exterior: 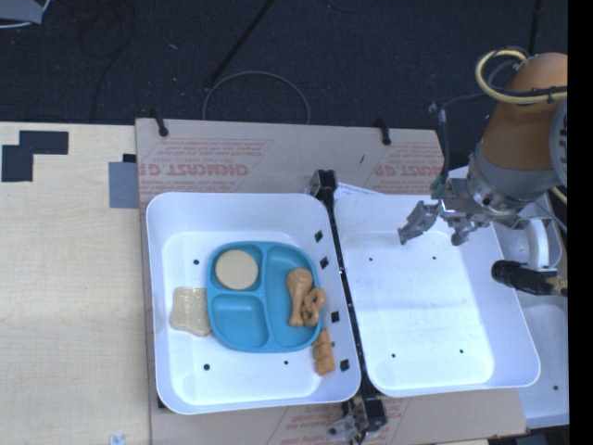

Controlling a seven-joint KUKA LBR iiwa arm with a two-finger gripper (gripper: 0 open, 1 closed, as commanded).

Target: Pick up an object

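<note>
Gripper: I see my gripper (435,226) over the right bin (435,360) — fingers spread, nothing between them.
Objects: blue tray (250,327) in the left bin (176,239), holding a round biscuit (235,269) and a pretzel (304,295).
Writing: cardboard (278,160) print — mirrored, reads like "CHEMCAST".

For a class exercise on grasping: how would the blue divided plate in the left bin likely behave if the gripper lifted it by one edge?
The blue plate looks like moulded plastic, so probably stiff and light. Lifted by one edge it would likely tilt, and the round biscuit and pretzel in its compartments could slide out. Its smooth rim may be slippery for the gripper.
</note>
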